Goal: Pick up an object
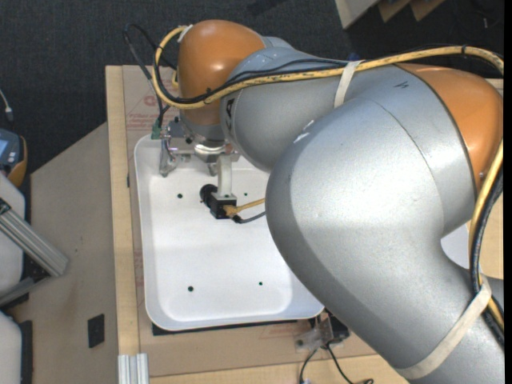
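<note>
The pincer point(197, 165) is hovering low over the white bin point(216, 294) beneath it, presumably positioning for a grasp; whether it is open or closed cannot be told.

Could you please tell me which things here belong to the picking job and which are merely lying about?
Job: gripper; left bin beneath it.
Lying about: metal rail left of the bench; cables at its front edge.

The grey arm point(376, 190) reaches in from the right, end effector point(198, 152) pointing down beneath the orange band point(212, 58).
</note>
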### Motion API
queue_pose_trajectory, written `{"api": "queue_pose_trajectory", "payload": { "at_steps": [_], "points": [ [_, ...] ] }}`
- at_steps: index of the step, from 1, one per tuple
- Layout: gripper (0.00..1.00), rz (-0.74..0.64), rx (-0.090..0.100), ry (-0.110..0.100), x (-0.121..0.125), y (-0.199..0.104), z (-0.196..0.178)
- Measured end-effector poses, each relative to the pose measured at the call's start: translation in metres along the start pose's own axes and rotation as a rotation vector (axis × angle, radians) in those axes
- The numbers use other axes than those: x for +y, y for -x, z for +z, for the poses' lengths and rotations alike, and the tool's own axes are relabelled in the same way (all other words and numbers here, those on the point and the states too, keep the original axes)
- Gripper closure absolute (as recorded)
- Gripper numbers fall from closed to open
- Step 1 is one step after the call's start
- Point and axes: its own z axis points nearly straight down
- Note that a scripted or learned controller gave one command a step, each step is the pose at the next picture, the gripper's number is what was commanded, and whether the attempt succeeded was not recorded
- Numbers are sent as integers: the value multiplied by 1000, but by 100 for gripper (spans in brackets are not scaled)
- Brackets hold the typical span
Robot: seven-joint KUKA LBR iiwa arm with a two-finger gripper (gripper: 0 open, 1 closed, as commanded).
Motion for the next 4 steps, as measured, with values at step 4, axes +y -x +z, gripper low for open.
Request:
{"api": "queue_pose_trajectory", "payload": {
  "at_steps": [4],
  "points": [
    [0, 1, 1, 4, 1, 7, -3]
  ]
}}
